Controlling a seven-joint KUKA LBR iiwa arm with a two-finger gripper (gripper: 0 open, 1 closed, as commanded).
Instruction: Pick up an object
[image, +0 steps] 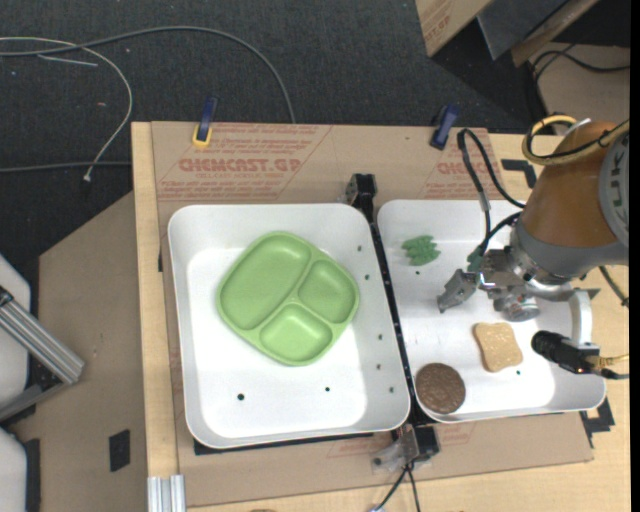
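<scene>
The right bin (560, 400) holds three small objects. A green leafy piece (421, 249) lies near its far left corner. A tan slice of toast (497, 346) rests toward the front, and a round brown patty (440, 387) sits at the front left edge. My gripper (483, 295) hangs over the middle of this bin, above and slightly left of the toast and right of the green piece. It is open, with one finger (456, 291) spread to the left and nothing between the fingers.
In the left bin (200, 400) a green divided plate (288, 297) lies at the centre. A black divider (385, 300) separates the bins. The arm's orange band (570, 205) and black cables (485, 185) overhang the right bin's far right side.
</scene>
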